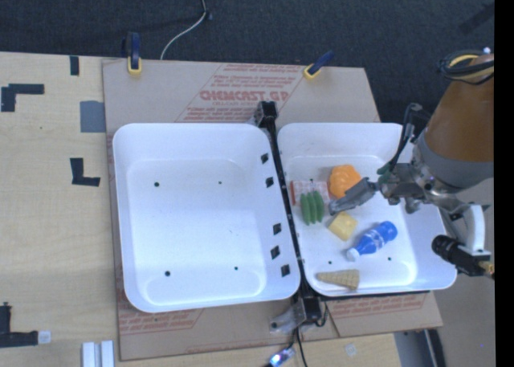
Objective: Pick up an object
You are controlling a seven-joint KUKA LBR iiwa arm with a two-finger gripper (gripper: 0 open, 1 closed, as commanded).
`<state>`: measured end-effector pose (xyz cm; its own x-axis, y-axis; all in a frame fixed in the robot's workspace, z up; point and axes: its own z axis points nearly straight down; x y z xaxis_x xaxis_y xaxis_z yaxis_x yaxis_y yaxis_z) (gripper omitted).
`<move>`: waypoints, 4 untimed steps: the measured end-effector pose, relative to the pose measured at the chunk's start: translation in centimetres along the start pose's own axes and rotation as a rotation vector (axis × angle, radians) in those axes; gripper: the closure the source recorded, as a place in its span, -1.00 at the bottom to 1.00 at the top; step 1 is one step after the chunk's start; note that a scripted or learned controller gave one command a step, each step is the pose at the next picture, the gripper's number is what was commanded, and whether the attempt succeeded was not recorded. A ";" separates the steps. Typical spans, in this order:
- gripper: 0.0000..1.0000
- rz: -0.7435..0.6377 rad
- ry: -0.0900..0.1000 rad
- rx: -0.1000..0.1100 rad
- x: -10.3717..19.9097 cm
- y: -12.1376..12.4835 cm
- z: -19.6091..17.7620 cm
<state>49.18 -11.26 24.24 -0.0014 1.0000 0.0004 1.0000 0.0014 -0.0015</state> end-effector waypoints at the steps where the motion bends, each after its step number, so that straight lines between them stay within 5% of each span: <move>1: -1.00 -0.016 0.003 -0.012 12.6 4.4 -8.9; 2: -1.00 -0.004 0.001 -0.020 15.5 6.3 -30.1; 3: 1.00 -0.002 -0.002 -0.001 15.5 6.3 -30.3; 4: 1.00 -0.007 -0.001 0.004 23.4 8.5 -26.8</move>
<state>57.74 12.18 50.99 -0.0087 1.0000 -0.0001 0.9999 0.0087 -0.0051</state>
